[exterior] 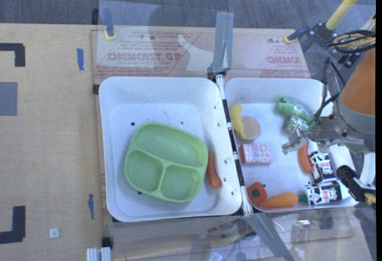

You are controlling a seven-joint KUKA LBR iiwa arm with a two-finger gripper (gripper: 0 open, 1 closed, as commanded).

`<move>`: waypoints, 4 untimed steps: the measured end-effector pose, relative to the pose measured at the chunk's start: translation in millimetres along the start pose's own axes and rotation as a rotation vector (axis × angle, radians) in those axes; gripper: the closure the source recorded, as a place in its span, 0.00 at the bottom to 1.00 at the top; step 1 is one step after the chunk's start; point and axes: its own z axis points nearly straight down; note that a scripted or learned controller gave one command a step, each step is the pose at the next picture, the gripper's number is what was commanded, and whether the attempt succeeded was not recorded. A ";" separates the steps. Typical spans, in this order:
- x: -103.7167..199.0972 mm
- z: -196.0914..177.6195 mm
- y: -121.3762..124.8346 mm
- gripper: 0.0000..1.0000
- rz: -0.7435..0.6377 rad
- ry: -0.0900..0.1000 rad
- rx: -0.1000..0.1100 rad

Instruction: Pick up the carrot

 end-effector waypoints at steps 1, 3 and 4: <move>-0.9 107.4 -16.6 0.00 -0.160 -0.002 -0.008; -32.2 95.6 -12.1 1.00 -0.267 0.001 -0.016; 3.7 3.8 -11.8 1.00 -0.137 -0.002 -0.003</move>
